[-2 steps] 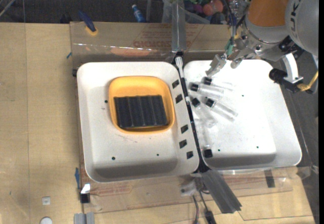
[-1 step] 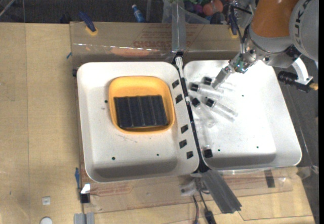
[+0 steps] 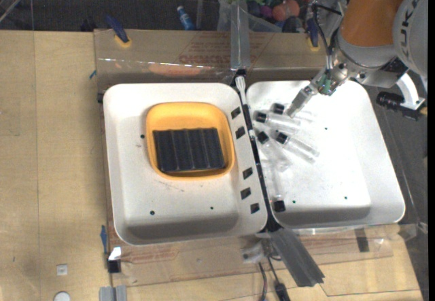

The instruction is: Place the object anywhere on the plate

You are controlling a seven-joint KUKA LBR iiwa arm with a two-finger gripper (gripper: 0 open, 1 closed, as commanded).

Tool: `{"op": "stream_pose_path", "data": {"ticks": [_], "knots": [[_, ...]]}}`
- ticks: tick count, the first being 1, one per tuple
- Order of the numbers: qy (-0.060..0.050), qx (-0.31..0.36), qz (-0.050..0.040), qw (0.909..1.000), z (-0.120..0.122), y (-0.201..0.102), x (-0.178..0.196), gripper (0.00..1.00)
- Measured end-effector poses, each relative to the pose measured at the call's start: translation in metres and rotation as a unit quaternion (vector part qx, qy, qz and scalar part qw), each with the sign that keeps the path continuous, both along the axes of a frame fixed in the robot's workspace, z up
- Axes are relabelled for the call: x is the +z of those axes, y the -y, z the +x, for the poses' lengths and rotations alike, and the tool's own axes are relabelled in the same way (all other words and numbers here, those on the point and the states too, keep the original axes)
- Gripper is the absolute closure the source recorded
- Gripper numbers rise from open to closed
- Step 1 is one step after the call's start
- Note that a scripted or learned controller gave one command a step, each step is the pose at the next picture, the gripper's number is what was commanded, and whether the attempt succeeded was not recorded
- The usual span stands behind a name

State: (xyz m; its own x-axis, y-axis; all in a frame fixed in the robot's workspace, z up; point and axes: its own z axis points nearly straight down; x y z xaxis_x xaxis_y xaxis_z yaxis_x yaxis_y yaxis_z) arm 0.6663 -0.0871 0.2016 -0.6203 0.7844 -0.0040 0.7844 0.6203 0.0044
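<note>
Clear tubes (image 3: 285, 135) hard to outline, right bin (image 3: 353, 157) | gripper (image 3: 293, 108) touching them, grip state unreadable | plate (image 3: 189, 115) left bin

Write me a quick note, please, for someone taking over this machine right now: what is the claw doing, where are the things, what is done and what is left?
Gripper: low in the right bin, tip among the clear tubes with black caps. Whether it grips one cannot be told.
Tubes: all lie in the right bin's left half.
Plate: orange, in the left bin, with a dark ribbed block on it.
Done: no tube on the plate yet.
Left: get hold of a tube, carry it over the divider, set it on the plate.
</note>
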Motion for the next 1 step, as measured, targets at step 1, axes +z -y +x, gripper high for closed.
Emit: {"op": "stream_pose_path", "data": {"ticks": [1], "knots": [[0.0, 0.023, -0.0004, 0.9997, -0.002, -0.0051, 0.0155, 0.0]]}}
